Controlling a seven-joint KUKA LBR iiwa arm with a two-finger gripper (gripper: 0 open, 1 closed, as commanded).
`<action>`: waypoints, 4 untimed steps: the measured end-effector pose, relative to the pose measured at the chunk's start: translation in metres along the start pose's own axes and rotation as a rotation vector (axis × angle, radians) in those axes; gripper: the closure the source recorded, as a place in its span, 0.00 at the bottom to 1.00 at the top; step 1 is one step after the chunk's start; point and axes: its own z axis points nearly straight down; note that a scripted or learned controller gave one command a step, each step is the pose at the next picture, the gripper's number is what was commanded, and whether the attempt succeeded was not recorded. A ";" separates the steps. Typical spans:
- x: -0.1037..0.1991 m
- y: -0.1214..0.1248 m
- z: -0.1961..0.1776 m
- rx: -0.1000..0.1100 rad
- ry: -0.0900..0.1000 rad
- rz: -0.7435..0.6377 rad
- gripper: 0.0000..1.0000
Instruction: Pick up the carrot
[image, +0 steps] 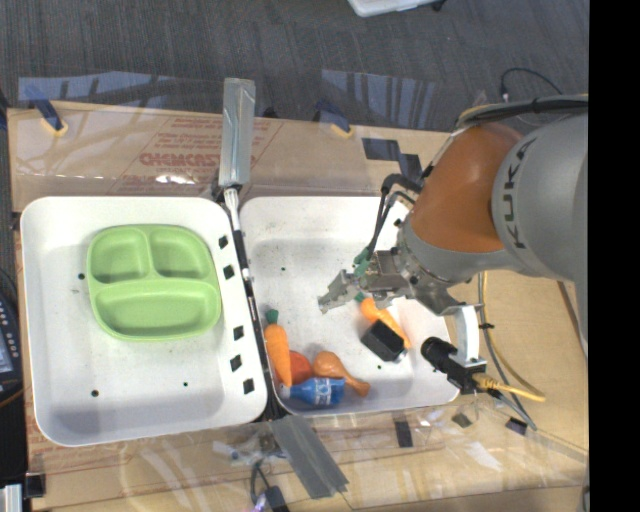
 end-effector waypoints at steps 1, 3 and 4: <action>-0.062 0.028 -0.050 -0.004 -0.002 -0.017 0.00; -0.091 0.034 0.124 -0.002 0.001 0.018 0.00; -0.092 0.034 0.114 -0.002 0.000 0.016 1.00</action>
